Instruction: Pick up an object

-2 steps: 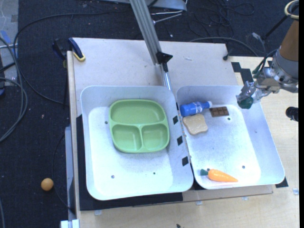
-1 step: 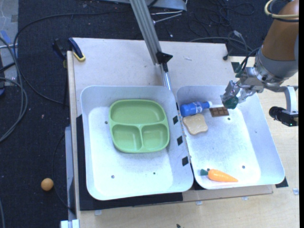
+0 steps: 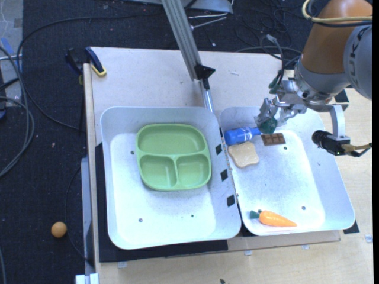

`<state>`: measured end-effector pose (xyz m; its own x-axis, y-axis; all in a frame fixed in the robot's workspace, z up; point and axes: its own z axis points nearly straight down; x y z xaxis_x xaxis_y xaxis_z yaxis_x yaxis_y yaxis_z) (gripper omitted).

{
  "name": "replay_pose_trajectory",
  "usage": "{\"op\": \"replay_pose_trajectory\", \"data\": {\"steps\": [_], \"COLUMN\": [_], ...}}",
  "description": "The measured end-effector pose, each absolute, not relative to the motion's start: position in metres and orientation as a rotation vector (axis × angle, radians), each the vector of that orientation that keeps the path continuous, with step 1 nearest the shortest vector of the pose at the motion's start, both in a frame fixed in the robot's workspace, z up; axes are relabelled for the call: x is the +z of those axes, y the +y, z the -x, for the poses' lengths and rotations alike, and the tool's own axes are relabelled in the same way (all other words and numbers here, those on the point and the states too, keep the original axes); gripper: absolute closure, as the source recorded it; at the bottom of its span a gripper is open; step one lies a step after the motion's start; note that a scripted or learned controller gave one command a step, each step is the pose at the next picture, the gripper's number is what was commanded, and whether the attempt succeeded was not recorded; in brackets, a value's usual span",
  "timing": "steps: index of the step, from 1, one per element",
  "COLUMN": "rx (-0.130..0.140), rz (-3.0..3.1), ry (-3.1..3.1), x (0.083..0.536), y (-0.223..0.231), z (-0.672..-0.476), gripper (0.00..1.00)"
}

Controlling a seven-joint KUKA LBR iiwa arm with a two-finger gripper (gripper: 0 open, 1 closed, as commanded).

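My gripper point(image 3: 269, 120) hangs over the back left corner of the right bin point(image 3: 323, 185). A small dark green thing point(image 3: 267, 125) shows at its lower end; whether it is gripped I cannot tell. Just below and to the left lies a blue bottle point(image 3: 241, 135) on its side. A brown chocolate bar point(image 3: 273, 139) rests right under the gripper. A tan slice of bread point(image 3: 243, 155) sits in front of the bottle. An orange carrot point(image 3: 276, 219) lies near the bin's front edge.
The left bin point(image 3: 115, 176) holds a green divided plate point(image 3: 174, 157). A slanted metal pole point(image 3: 183, 34) ends between the two bins at the back. An orange ball point(image 3: 58, 229) lies on the floor at the left.
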<state>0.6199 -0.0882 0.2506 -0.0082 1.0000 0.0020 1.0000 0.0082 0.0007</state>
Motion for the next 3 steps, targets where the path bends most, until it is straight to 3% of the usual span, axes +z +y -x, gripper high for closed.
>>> {"op": "replay_pose_trajectory", "data": {"steps": [2,3], "rx": [0.001,-0.003], "rz": [2.211,2.211], "ry": [-2.228,-2.231], "x": [0.228,0.239], "y": [0.031,0.085], "z": [-0.608,-0.603], "gripper": [1.00,1.00]}}
